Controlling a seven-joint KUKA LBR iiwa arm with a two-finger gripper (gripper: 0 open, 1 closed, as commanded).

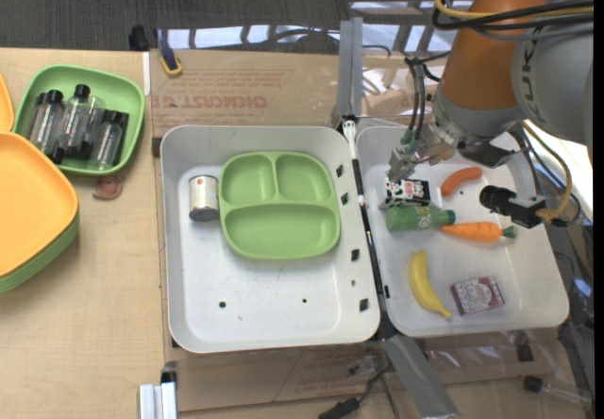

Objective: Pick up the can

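Observation:
The can is a small silver cylinder lying on its side at the left of the left bin, beside a green divided plate. My gripper hangs over the back left of the right bin, just above a small black-and-white carton and a green bottle. It is far to the right of the can, with the plate and the bins' divider between them. Nothing from the bins appears lifted.
The right bin also holds a carrot, a banana, a pink packet and an orange pepper. Left of the bins are a green tray of bottles and stacked orange plates.

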